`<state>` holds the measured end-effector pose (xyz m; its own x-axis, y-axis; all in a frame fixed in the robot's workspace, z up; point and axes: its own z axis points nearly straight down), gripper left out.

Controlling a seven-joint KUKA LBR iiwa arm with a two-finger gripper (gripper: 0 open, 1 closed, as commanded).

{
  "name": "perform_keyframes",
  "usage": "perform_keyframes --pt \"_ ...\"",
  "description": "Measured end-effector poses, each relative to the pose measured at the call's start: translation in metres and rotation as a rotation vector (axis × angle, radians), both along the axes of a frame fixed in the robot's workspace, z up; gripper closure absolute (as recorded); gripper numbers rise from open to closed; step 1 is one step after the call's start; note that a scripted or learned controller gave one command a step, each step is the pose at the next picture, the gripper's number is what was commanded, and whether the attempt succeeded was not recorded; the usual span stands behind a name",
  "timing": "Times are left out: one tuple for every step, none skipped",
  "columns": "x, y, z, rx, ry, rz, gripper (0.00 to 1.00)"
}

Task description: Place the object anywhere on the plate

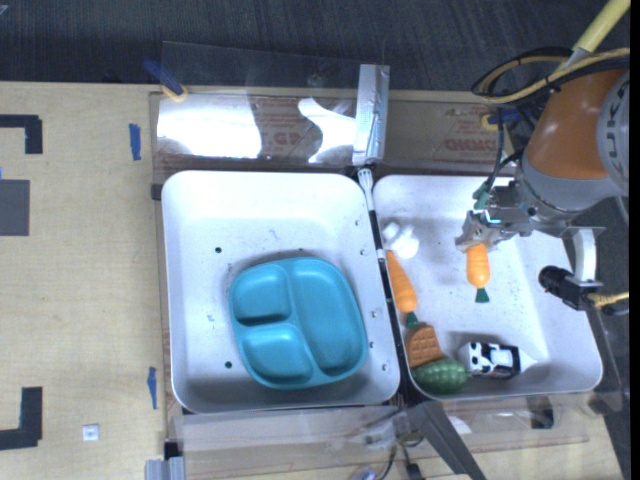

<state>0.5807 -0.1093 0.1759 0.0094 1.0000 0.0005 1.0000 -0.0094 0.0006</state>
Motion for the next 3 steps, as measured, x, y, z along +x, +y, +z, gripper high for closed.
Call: perform_keyframes --pt "-0.081 0.074 0.007 0.001 0.004 0.001 1.0" --pt "-0.063 0.146 0.007 0.0 0.001 0.094 1.0" --pt "-0.025 0.217 -0.036 -0.001 0.004 0.077 1.0"
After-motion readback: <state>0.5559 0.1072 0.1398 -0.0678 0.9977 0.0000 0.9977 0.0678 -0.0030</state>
